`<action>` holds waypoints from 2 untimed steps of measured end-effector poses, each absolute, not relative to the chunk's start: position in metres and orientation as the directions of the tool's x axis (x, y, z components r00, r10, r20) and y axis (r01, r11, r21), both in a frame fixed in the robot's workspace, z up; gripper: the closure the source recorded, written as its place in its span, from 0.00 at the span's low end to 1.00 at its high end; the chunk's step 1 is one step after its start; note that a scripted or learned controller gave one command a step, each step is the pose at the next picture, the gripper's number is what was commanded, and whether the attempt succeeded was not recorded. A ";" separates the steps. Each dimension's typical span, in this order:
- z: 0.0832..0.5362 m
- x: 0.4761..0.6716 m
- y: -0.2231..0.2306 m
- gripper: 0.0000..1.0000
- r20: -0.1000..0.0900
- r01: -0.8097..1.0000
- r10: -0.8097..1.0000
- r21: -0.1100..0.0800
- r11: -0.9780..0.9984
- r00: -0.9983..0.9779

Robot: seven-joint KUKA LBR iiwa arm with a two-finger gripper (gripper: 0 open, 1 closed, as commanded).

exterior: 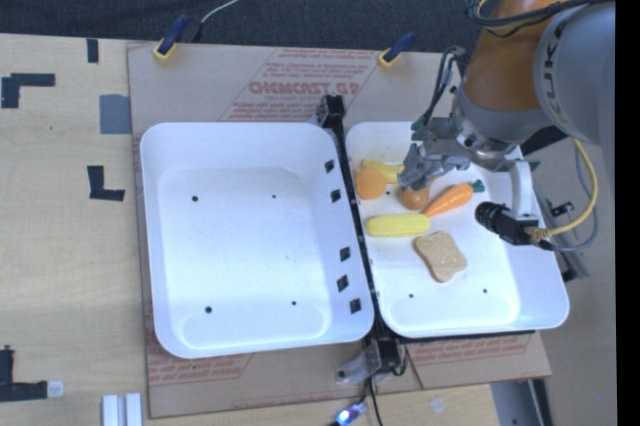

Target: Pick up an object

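Observation:
The right bin holds several toy foods. An orange fruit lies at its left side, with a small yellow piece just behind it. A yellow corn cob lies across the middle. A carrot points toward the right, and a small brown-orange piece sits at its left end. A slice of bread rests in front of the corn. My gripper hangs low over the brown-orange piece and the carrot's left end. Nothing visibly sits between its fingers.
The left bin stands beside the right one, split from it by a black hinged divider. Both rest on a cardboard sheet held by clamps. A cable and black connector hang off the wrist over the right bin's right side.

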State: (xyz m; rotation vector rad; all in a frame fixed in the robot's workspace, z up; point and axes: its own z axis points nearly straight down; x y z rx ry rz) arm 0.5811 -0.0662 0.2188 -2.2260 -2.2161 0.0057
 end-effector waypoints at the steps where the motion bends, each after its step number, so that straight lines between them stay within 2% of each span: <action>1: 0.291 0.601 0.009 1.00 0.002 1.000 1.000 0.006 0.009 -0.009; 2: 0.288 0.513 0.051 1.00 0.002 1.000 1.000 -0.006 0.005 -0.005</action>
